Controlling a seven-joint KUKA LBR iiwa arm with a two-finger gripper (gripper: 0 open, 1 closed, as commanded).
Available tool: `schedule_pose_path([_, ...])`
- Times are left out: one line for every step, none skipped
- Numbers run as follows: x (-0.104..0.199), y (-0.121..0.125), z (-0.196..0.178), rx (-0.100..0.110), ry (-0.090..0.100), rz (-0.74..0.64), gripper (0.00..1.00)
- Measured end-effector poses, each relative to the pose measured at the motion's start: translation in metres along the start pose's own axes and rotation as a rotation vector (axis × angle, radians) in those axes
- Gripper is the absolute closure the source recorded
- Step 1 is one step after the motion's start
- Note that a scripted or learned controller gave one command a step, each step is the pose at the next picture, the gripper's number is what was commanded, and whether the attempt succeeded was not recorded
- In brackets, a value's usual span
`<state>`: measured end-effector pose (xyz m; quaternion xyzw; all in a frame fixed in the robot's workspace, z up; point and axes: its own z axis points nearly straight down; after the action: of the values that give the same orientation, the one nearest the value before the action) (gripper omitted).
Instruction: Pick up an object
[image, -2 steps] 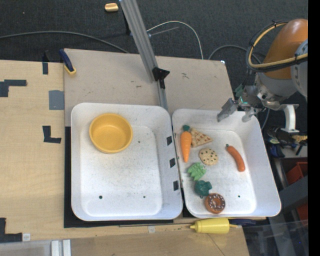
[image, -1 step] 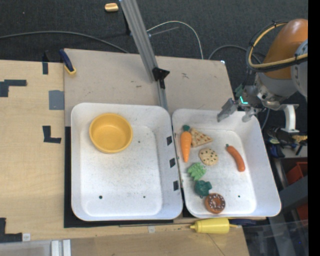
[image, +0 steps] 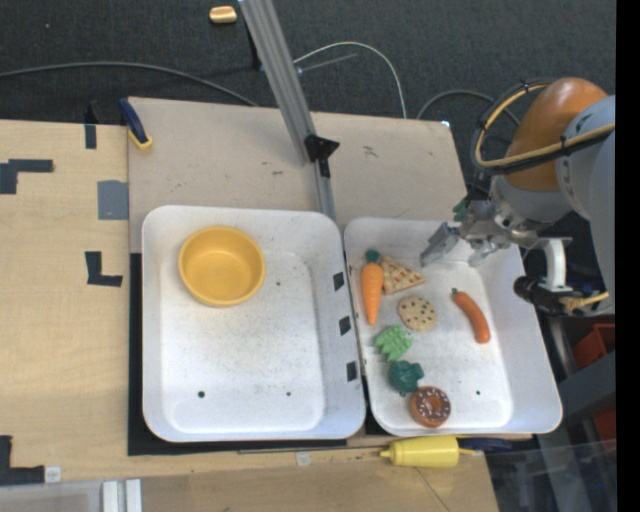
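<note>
Right, your pincer (image: 456, 243) sits over the top edge of the right bin (image: 530, 400), fingers spread, nothing between them.

Candidates are all in that bin: carrot (image: 371, 290), pizza slice (image: 401, 275), cookie (image: 416, 313), sausage (image: 471, 315), two broccoli bits (image: 393, 343) and (image: 405, 376), donut (image: 430, 406). They look like toy food, so likely light, rigid, smooth plastic; expect slip, not breakage.

Sausage is your best bet: it lies apart from the rest, near the pincer. Take it across the middle, jaws square to its long axis. Carrot works the same way, but it touches the pizza slice and sits close to the bin's left wall. Cookie and pizza lie flat, so there's little to bite.

Hard to read: finger tips blur against the white bin, so height above the floor is unclear. Arm is cut off at the right edge.

The bowl (image: 221, 265) sits alone in the left bin (image: 240, 400).
</note>
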<state>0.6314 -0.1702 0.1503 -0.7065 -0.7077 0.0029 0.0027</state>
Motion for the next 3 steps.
schedule_pose_path([0.001, -0.002, 0.044, -0.002, 0.0, 0.0, 0.0])
schedule_pose_path([0.0, 0.003, 0.052, -0.021, -0.002, 0.0, 0.0])
schedule_pose_path([0.001, 0.005, 0.04, -0.027, -0.005, -0.002, 1.0])
